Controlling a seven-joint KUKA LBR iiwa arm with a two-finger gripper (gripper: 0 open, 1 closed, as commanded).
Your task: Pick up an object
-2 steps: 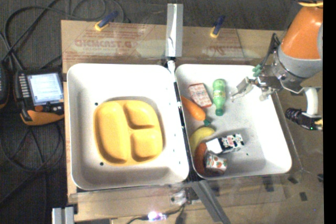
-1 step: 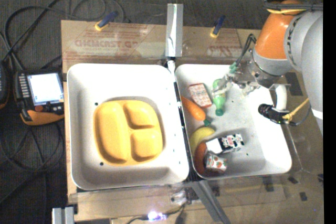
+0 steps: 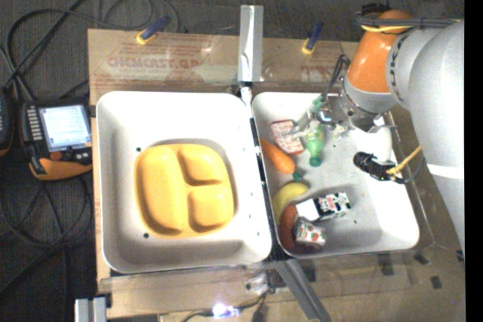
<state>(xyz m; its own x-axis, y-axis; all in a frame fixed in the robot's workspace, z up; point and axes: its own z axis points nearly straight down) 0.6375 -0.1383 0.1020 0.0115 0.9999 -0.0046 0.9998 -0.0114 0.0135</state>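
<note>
The two-finger metal gripper (image 3: 323,117) is seen low over the far part of the right shallow white bin (image 3: 392,226). A small green plastic bottle (image 3: 315,145) lies just below it, close to the gripper's tip, maybe touching it. Whether the bottle is pinched cannot be told, and how the gripper is set cannot be made out from this slanted look.

The step in hand is judged to be the grab on the bottle. To do it well, the gripper should be brought straight down so that the bottle sits in the middle. It should be squeezed gently, because a small round bottle could slip or roll away. It should then be lifted slowly and straight up.

Care is needed because other things are crowded near. A small red and white packet (image 3: 286,136) lies just to the left of the bottle. An orange toy carrot (image 3: 278,157) lies near it too, by the bin's left wall. These could be bumped or picked up by mistake.

A yellow round toy fruit (image 3: 287,197) and a little black and white carton (image 3: 326,205) lie nearer the front, well apart from the gripper. A yellow plastic tray with three sections (image 3: 185,187) sits in the left white bin (image 3: 113,132).
</note>
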